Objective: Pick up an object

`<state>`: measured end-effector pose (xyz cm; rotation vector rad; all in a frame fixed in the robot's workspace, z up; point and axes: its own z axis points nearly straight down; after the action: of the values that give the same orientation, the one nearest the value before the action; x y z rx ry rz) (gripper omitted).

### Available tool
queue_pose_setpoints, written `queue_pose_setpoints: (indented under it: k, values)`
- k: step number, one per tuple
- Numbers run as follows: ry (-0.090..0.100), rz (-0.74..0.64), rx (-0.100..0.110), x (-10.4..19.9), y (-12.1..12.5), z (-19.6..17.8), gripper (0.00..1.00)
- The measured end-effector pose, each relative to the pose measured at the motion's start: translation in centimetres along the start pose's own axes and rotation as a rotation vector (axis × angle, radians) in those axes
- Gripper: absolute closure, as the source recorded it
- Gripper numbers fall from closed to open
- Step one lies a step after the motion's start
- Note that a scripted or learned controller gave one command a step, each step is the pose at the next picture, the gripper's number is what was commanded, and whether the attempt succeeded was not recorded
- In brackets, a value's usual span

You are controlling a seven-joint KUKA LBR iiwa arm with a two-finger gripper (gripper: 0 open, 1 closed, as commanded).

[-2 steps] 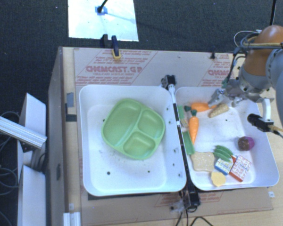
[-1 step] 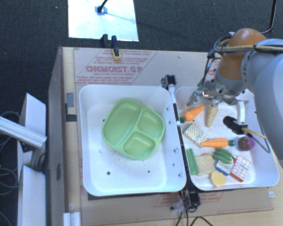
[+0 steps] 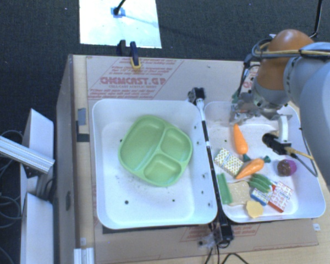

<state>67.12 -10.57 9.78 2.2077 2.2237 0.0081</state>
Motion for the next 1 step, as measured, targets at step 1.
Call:
queue_pose_setpoints:
  k: [1]
  values:
    - [0.000, -0.001, 0.000, 0.00, -0.01, 0.01, 0.00]
